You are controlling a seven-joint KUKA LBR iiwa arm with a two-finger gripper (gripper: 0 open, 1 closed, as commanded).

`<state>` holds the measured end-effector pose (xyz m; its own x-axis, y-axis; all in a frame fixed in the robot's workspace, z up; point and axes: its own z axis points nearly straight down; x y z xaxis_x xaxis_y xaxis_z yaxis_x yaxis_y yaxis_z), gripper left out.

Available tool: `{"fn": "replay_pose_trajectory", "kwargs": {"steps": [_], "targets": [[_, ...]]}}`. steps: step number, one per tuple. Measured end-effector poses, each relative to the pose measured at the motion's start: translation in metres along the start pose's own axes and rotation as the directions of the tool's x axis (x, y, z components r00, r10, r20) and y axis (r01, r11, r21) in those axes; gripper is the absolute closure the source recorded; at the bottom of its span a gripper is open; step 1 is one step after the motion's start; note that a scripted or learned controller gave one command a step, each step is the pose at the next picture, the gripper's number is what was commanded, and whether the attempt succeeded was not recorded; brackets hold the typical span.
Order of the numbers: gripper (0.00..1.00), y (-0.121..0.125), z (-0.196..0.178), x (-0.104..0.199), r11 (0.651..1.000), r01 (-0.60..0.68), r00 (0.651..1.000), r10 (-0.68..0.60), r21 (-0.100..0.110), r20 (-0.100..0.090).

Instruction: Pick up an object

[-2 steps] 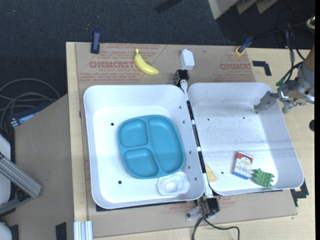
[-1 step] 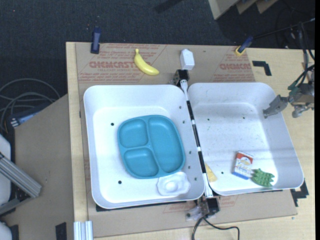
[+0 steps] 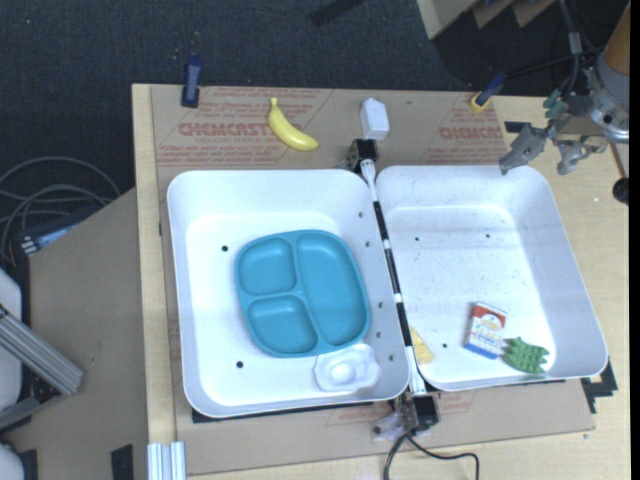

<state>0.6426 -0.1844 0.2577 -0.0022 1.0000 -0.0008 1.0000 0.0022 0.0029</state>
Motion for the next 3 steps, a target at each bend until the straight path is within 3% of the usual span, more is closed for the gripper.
{"fn": "replay_pose_trajectory", "kwargs": {"steps": [1, 2, 3], "targets": [[0.0, -0.065, 0.086, -0.04, 1.0, -0.003, 1.0, 0.003, 0.004, 0.0], [0.0, -0.005, 0.011, 0.003, 1.0, 0.0, 1.0, 0.0, -0.001, 0.0], [0.0, 0.009, -0.013, -0.04, 1.0, -0.002, 1.0, 0.002, -0.001, 0.002]]}}
